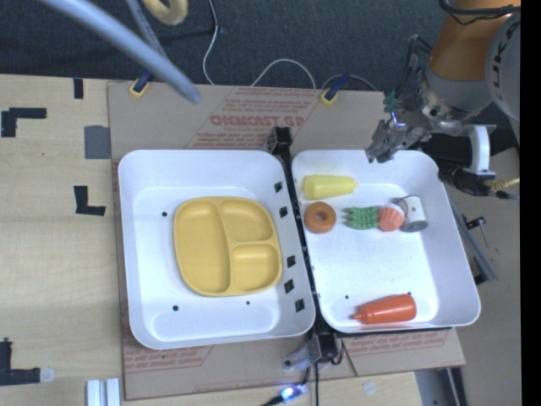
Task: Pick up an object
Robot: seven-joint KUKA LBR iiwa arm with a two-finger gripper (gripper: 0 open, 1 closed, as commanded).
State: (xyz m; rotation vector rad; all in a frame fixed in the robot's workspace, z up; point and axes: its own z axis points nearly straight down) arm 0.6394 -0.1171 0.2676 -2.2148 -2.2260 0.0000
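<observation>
The right bin (439, 252) holds a yellow corn-like piece (330, 186), an orange ring (319, 217), a green toy with a red-orange end (372, 217), a small grey can (413, 213) and an orange carrot-like toy (385, 309). My gripper (380, 148) hangs over the bin's far rim, above and to the right of the yellow piece. Nothing shows between its dark tips. The arm with its orange band (473, 24) rises toward the upper right.
The left bin (144, 227) holds a yellow divided plate (226, 245). Black clips run along the divider between the bins (292, 227). Both bins rest on cardboard (245, 117). A grey hose (101, 24) crosses the upper left, and cables trail behind the bins.
</observation>
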